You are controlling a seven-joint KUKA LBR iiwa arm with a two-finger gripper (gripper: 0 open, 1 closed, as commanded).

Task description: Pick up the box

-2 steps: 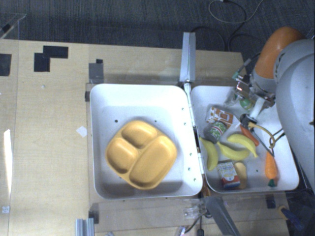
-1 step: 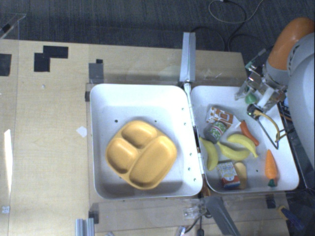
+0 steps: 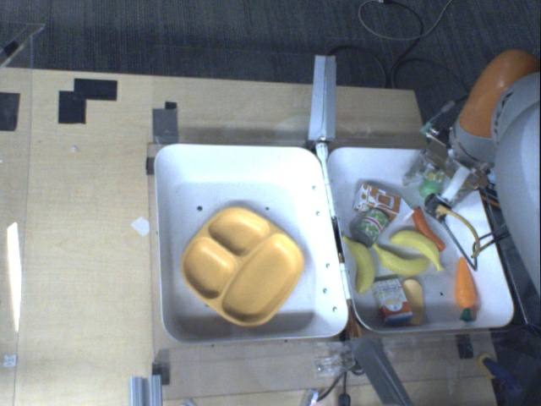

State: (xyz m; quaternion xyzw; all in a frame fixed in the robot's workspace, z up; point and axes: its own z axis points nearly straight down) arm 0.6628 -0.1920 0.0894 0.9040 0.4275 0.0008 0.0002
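White plastic forms both shallow bins: the left bin (image 3: 169, 227) carries a yellow three-compartment tray (image 3: 243, 265), and the right bin (image 3: 499, 307) carries the small items. My gripper (image 3: 437, 184) hangs over the far right part of the right bin; whether my jaws stand apart or together I cannot tell. The box (image 3: 376, 199), white and orange, lies flat in the far part of that bin, just left of my gripper. Touching its near edge is a green can (image 3: 369, 224). Three bananas (image 3: 397, 256) lie in the middle of the bin, an orange carrot (image 3: 465, 288) lies near the right wall, and a small carton (image 3: 391, 301) lies by the near wall.
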